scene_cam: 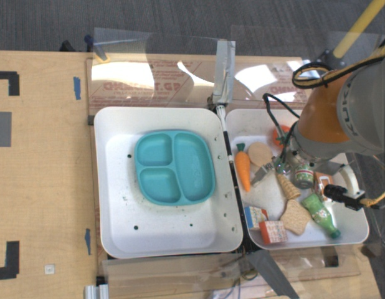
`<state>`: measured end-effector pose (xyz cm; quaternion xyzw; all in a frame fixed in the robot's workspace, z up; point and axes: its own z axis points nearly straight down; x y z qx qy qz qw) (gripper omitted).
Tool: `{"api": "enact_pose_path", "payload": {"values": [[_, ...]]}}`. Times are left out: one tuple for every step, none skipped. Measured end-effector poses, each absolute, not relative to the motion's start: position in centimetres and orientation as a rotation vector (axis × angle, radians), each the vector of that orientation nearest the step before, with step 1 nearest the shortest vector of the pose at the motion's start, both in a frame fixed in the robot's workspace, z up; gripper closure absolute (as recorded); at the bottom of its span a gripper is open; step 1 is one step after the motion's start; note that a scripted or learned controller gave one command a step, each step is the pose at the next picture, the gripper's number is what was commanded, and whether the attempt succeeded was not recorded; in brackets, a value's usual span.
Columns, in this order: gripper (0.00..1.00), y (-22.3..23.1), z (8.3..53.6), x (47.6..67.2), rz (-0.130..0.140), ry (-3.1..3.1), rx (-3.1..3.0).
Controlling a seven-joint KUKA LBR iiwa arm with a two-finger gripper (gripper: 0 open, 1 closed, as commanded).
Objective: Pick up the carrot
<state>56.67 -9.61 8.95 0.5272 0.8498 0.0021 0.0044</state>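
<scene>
I log: carrot [242, 170] lying free in the right bin [361, 229], just left of the jaws; teal plate [175, 167] far left.

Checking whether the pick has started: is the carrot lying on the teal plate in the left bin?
No, the carrot lies in the right bin by its left wall, apart from the teal plate.

You see a thick grey arm [365, 108], rounded like a drum, with a broad orange band [322, 118] just above the wrist. Black cables [304, 73] loop beside the band and trail toward the gripper [287, 161], a small dark metal assembly under the orange section.
</scene>
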Motion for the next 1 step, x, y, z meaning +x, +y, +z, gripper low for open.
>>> {"api": "enact_pose_path", "payload": {"values": [[0.0,-10.45,8.87,63.17,0.002,3.001,0.888]]}}
